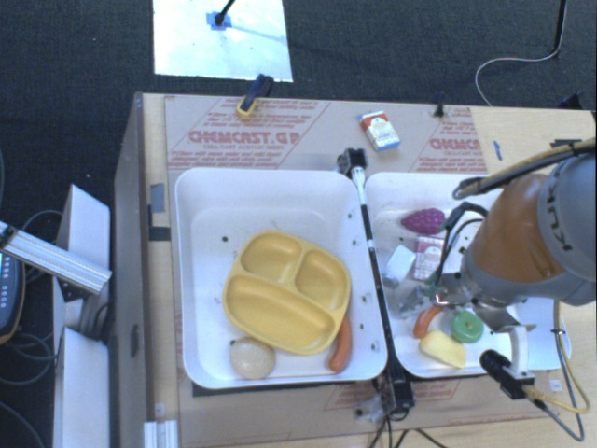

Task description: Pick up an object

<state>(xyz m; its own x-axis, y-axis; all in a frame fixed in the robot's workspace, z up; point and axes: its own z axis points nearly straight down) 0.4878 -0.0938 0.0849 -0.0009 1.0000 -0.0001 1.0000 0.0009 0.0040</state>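
Holding yellow tray (287, 292), carrot (341, 343): left bin (201, 250) | lemon (442, 348): right bin (392, 194)

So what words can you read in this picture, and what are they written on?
"CHEMCAST GP", in red letters, on the brown sheet behind the left bin.
The same red print on the brown sheet behind the right bin: partly hidden and too blurred to read surely.
Small red and white box on the sheet: print too small to read.
Grey letters on the arm: cut off at the edge, not readable.
Small packet in the right bin: too blurred to read.
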